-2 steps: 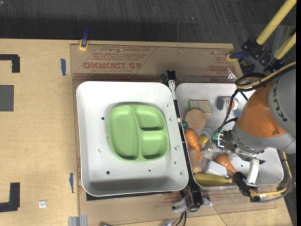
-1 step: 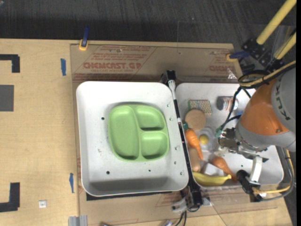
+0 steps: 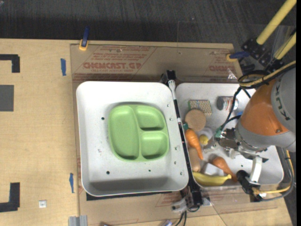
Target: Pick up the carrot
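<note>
Nearest edge of the right bin [image 3: 277, 175]: a banana [image 3: 211, 178] lies along the front wall, with a second orange tapered piece [image 3: 221, 163] just behind it, partly under the arm. I cannot say what that second piece is; it could be another carrot-like item.

The carrot [image 3: 194, 143] I take as target sits at the bin's left side, close to the divider between the two bins, lying roughly front to back with its thick end farther from me and its tip pointing toward the banana. A small yellow item [image 3: 204, 139] touches or nearly touches its right flank.

The tool [image 3: 230, 142] is over the middle of the right bin, right of the carrot and apart from it. From this angle I cannot tell how it is set, and nothing is seen gripped.

Handling judgement: likely a light, rigid toy with a smooth, tapered skin, so it may squirt out toward the thin end. I would close across the thick upper half, spanning the short axis. The divider wall on the left leaves little clearance on that side.

Farther back: a round tan disc [image 3: 196, 119] just behind the carrot, then a small can [image 3: 225, 102] lying near the rear wall. The left bin [image 3: 94, 126] holds a green divided plate [image 3: 138, 131].
</note>
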Controlling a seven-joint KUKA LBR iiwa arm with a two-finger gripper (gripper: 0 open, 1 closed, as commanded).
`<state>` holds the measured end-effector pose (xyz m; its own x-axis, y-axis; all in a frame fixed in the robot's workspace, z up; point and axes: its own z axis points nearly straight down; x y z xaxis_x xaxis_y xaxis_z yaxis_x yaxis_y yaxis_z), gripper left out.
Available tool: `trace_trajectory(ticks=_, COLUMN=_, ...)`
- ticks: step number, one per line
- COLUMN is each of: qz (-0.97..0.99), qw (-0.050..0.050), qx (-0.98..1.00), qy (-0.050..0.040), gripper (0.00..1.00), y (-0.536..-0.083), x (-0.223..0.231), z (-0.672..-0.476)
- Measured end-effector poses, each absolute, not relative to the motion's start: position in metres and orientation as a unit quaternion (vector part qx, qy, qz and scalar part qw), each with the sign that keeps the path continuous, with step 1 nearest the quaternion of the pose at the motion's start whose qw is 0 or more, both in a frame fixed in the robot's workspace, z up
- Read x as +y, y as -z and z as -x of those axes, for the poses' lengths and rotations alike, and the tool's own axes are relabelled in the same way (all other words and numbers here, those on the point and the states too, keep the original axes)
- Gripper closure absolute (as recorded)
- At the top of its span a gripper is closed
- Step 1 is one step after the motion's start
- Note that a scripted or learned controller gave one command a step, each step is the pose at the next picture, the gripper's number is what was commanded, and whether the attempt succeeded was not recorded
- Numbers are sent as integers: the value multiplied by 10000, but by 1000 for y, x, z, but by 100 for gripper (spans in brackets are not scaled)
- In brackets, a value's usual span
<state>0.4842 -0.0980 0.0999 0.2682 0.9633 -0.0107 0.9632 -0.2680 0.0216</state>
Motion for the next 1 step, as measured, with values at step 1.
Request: trace_trajectory(ticks=1, qz=-8013, qw=-14, qx=5983, qy=-12, gripper=0, y=-185, x=4, z=-482)
